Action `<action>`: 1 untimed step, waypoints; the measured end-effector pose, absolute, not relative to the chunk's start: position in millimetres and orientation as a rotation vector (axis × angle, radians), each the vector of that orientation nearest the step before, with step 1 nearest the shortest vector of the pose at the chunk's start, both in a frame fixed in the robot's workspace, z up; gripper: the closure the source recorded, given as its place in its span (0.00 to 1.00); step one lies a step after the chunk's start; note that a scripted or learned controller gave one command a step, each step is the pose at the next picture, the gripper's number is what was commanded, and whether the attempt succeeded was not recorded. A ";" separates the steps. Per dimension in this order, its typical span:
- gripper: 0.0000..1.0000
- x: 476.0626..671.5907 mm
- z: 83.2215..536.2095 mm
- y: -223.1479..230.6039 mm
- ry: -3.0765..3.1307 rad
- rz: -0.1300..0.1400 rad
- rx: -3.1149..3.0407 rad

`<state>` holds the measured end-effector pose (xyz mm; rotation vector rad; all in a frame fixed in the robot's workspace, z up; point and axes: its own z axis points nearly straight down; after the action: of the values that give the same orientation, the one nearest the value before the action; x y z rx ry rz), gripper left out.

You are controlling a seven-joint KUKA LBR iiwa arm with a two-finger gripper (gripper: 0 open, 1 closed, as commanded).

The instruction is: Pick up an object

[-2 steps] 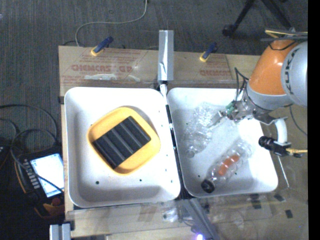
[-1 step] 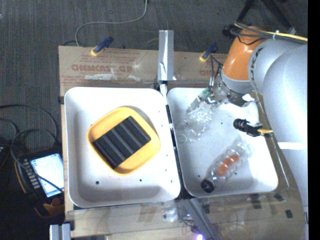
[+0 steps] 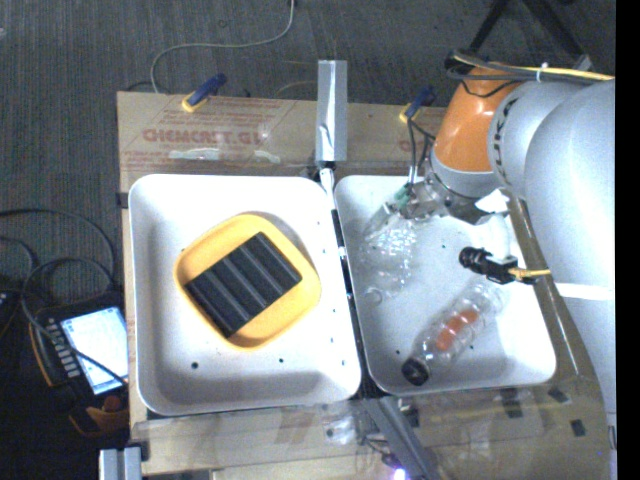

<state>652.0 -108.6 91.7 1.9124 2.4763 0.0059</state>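
Note:
In the left bin [image 3: 150, 203] lies a yellow block with a black ribbed top [image 3: 249, 279], turned at an angle. The right bin [image 3: 528, 360] holds a clear plastic bottle [image 3: 455, 330] on its side, with something orange inside and a black cap [image 3: 414, 371] at its near end. A crumpled clear plastic piece [image 3: 393, 245] rests near that bin's upper left. My gripper [image 3: 408, 201] is low over the right bin's far left corner, just above the clear piece. The orange band and grey wrist cover most of it. Nothing can be seen held in it.
A metal post [image 3: 331, 108] stands at the back, where the two bins meet. Blue clamps [image 3: 203, 90] grip the board behind the bins. The grey arm [image 3: 570, 198] covers the right bin's right side. A black connector with a yellow cable [image 3: 487, 262] hangs over that bin.

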 end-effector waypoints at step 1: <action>1.00 652.8 102.6 -108.7 2.475 0.008 1.911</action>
<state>652.8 -108.7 102.6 1.9113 2.4751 0.0081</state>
